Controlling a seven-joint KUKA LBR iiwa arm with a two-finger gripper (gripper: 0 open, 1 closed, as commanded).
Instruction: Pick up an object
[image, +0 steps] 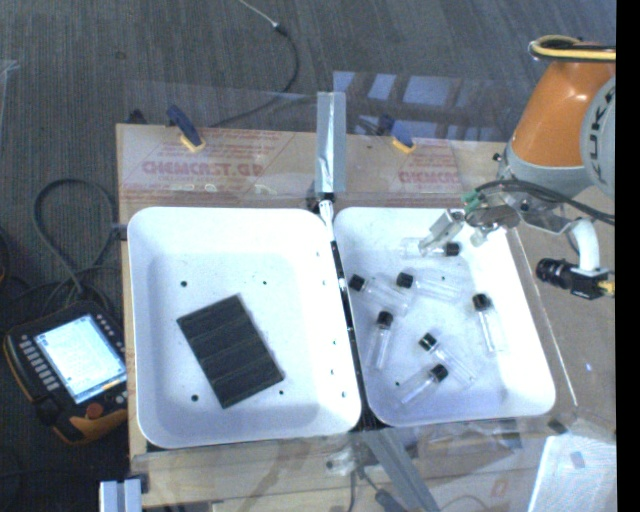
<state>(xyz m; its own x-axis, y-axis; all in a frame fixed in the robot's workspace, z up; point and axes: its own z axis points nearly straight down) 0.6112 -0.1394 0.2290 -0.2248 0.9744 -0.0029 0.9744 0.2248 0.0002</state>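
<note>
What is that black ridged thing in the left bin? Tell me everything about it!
The black slab is a flat rectangle with parallel grooves running across it, splitting it into about four strips. It looks matte, perhaps rubber or plastic; I cannot tell which. It lies flat on the floor of the left bin, turned at a slant, nearer the bin's front. It touches just the bin floor, and the gripper is far off over the other bin.

two shallow plastic bins (150, 300): white | flat ribbed rectangular slab (229, 350) in left bin: black, parallel grooves | small clear glass vials (383, 338) in right bin: transparent, black caps | robot arm band (560, 105): orange, grey below | wooden bench board (240, 165): tan, faded red lettering | spring clamps (185, 128): blue, yellow tips | handheld pendant (70, 370): black-orange, pale screen
</note>
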